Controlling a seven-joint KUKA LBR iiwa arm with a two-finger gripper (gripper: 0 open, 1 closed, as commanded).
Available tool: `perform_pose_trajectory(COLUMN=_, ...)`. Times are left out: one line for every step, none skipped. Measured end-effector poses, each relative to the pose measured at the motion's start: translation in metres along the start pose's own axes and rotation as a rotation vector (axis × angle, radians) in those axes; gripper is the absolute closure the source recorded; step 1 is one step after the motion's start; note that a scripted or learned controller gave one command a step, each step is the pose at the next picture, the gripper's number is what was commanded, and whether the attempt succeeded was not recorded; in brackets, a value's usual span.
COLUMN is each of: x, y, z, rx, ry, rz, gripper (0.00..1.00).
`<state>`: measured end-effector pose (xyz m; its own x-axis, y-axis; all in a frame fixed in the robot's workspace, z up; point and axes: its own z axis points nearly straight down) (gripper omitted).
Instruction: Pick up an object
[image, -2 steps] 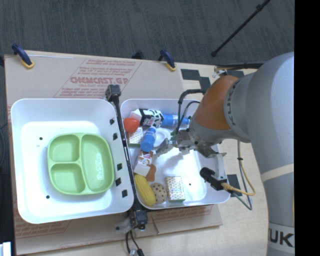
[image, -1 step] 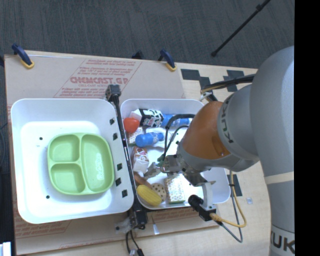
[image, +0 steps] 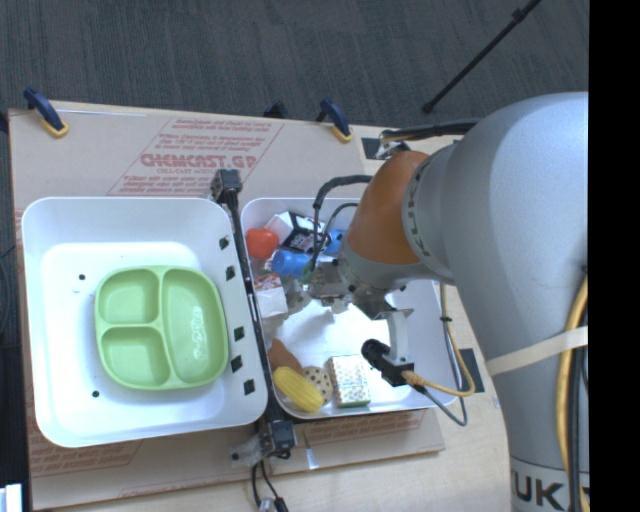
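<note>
Camera view gives you the arm (image: 520, 250) first: its grey bulk fills the right side, bent over the right bin (image: 425, 300) with the orange band (image: 385, 215) tilted down and leftward toward that bin's upper middle. You see the hand (image: 322, 285) low among the clutter there, but whether it is released or clenched, or has anything between its tips, you cannot tell; the wrist body covers it.

Next in size, the counter (image: 150, 160) carries a cardboard sheet with red print, clamped at its far edge. On it the left bin (image: 45, 300) holds a green divided plate (image: 160, 325), lying flat near its middle.

In the right bin, the loose objects crowd the left side. A red ball (image: 262, 241) and a blue object (image: 290, 263) lie just beside the hand at the upper left. Down at the near edge you have a yellow object (image: 298, 388), a spotted piece (image: 319, 379) touching it, and a green-dotted block (image: 351, 382) beside those. A black-and-yellow cable (image: 400, 375) trails across the lower right.
</note>
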<state>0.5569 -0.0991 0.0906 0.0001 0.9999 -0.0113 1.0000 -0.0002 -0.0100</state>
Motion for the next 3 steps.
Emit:
perform_pose_trajectory(x=-0.014, y=0.049, z=-0.002, rx=-0.007, ry=0.011, rz=-0.005, gripper=0.00)
perform_pose_trajectory(x=0.000, y=0.097, z=-0.003, rx=0.003, ry=0.002, rz=0.001, gripper=0.00)
perform_pose_trajectory(x=0.002, y=0.097, z=-0.014, rx=0.005, ry=0.005, rz=-0.006, gripper=1.00)
